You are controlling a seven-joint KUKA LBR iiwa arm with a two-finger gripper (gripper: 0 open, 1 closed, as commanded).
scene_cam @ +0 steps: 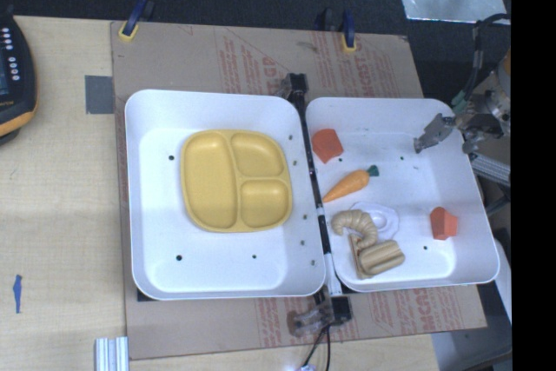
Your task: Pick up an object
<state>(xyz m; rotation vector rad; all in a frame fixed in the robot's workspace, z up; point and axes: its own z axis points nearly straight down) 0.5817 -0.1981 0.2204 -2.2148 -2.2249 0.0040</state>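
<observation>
Currently the gripper [432, 137] sits at the upper right corner of the right bin [408, 119], reaching in from the right edge of the view; a grey finger [429, 135] points down-left over the bin floor, but whether the pair is spread or closed I cannot tell — nothing visible between them, nothing touched. Right bin contents: orange-red block [327, 145] at upper left, near the divider; toy carrot [348, 183] with green top just below it, lying at a slant; croissant-like beige piece [355, 223] lower centre, resting partly on a clear, glossy wrapper or lid [386, 220]; ridged tan piece [377, 257] just beneath and touching the croissant; second orange-red block [443, 223] well apart at the right side, below the gripper. Left bin [148, 187] holds one yellow three-compartment plate [235, 180], roughly centred, upright, compartments bare. Both bins rest on a brown cardboard sheet [252, 56] with faint reddish print running across it — letters too blurred to read. Blue-and-yellow clamps [133, 20] pin the sheet's far edge. Dark handheld controller [13, 74] at far left, its buttons illegible
</observation>
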